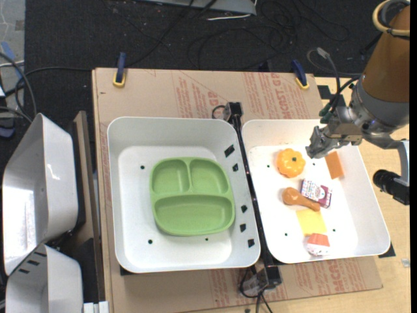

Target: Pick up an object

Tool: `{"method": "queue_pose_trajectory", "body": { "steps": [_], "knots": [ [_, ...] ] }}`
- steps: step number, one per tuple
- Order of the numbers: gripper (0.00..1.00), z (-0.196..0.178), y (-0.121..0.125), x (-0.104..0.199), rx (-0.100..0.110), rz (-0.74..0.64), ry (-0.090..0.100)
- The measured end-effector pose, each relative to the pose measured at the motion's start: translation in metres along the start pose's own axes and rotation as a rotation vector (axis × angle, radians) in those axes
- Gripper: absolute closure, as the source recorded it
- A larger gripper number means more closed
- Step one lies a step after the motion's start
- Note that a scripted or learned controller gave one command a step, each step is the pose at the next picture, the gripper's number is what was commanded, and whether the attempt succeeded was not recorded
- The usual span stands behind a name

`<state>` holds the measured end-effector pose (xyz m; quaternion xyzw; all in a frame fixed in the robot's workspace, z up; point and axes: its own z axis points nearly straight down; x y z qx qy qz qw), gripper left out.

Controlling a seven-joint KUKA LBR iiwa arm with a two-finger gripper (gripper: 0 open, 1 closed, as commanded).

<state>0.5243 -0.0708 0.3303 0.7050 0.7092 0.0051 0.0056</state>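
Pumpkin toy (290, 162) in rt bin (365, 240) w/ pincer (315, 147) beside.

floor (58, 18): dark, speckled | cables (215, 38): loose across it | bench top (260, 90): brown board | clamps (119, 70): at far edge

Cardboard-topped bench (195, 90) under two adjacent white bins (124, 194).

Illegible red print on cardboard (195, 93)
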Motion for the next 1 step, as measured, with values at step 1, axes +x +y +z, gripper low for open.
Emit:
{"method": "queue_pose_trajectory", "body": {
  "steps": [1],
  "knots": [
    [1.00, -0.0318, -0.0431, -0.0636, 0.013, 0.009, -0.002]
  ]
}}
